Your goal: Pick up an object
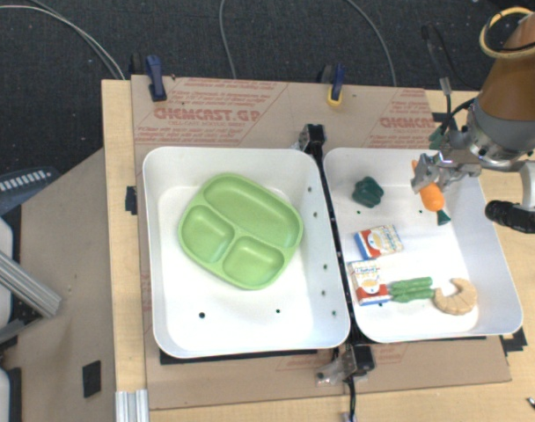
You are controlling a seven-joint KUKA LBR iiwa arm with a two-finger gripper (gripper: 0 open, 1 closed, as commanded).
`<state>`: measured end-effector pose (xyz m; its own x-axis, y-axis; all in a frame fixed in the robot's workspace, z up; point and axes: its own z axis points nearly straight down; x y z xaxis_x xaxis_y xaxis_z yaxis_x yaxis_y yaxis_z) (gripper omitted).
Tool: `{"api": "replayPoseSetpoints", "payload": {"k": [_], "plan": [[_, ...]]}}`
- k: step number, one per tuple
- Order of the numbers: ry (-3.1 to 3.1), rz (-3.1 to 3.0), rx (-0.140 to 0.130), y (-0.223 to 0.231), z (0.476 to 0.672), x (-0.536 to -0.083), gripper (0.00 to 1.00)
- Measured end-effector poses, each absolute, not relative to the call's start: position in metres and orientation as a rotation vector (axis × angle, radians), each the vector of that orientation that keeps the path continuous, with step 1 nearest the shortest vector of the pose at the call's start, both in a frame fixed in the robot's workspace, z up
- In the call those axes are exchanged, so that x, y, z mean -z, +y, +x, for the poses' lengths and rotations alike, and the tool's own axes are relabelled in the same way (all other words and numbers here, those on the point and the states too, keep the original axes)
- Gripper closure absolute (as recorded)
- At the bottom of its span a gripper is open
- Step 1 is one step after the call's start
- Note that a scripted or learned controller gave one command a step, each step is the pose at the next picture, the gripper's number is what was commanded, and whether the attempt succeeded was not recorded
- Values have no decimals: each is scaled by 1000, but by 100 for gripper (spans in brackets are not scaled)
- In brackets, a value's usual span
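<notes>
Pincer above right bin, clamped on orange carrot; green tray in left bin

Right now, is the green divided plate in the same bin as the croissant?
No: the green divided plate lies in the left bin, while the croissant lies in the right bin.

Arm enters from upper right, orange band above grey wrist, gripper pointing down-left, low over the right side.
</notes>
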<state>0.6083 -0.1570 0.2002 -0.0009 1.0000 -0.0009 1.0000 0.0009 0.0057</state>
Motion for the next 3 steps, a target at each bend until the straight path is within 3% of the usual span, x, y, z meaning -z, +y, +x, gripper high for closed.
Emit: {"api": "replayPoseSetpoints", "payload": {"k": [1,3], "plan": [[2219,2219,-3,-157,609,-233,100],[2228,2216,-2,-42,604,-219,100]]}}
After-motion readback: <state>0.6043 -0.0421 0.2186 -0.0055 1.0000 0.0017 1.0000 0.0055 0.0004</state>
